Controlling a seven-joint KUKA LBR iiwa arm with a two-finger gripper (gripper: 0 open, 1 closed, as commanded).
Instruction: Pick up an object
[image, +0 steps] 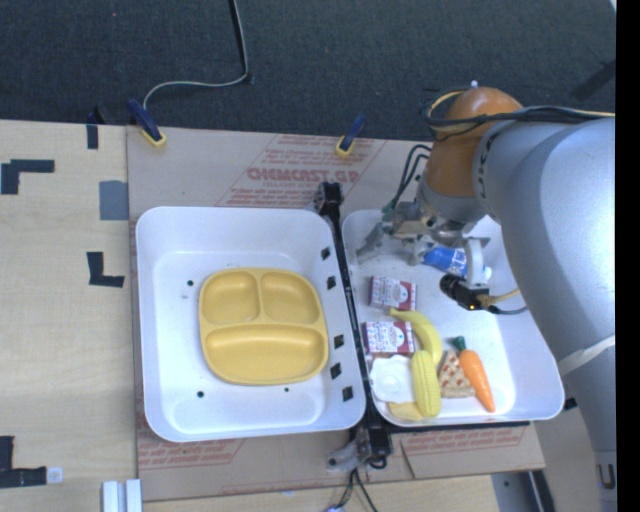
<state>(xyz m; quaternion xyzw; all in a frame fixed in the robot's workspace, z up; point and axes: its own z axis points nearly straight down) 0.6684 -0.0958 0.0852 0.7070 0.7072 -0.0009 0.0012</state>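
i see the tool (425, 235) at the right bin's (520, 400) far end; i can't tell its state. crowded toys near the banana (428, 345) risk a glancing, failed grab.

Dark carpet (300, 50) behind; cardboard sheet (250, 170) on pale wooden bench (60, 330).

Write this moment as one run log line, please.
arm: over right bin far end | gripper: fingers unclear | banana, carrot: in bin | tray: left bin

Bench (60, 330) under two white bins (160, 330)
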